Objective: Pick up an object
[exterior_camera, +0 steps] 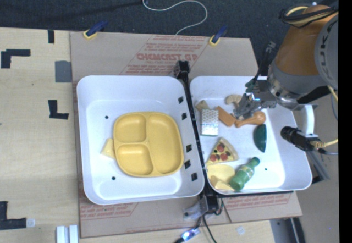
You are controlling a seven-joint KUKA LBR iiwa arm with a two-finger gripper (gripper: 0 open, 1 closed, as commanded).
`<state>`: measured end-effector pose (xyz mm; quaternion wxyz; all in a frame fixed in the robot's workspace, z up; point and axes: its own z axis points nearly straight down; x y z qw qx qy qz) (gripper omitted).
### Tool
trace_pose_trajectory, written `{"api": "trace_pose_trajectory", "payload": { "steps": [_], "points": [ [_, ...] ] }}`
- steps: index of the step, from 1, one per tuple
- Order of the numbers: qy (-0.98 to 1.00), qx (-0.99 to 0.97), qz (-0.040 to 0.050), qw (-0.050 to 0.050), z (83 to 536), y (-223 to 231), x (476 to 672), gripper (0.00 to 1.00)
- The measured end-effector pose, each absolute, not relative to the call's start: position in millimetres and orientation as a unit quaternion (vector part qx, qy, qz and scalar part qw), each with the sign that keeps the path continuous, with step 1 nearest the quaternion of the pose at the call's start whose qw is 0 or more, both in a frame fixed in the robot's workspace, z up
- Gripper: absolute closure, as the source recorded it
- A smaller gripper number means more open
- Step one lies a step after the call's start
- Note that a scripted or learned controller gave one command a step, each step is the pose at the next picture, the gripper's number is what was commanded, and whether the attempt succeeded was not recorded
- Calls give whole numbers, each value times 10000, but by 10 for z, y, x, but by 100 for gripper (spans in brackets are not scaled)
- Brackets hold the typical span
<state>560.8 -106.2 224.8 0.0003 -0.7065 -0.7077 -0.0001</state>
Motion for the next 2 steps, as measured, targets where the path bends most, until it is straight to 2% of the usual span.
{"api": "trace_pose_trajectory", "payload": {
  "steps": [1, 2],
  "points": [
    [-7079, -7063, 16, 22, 2139, -686, 5237, 100],
    [-7071, -7071, 12, 13, 2203, -688, 5047, 100]
  ]
}}
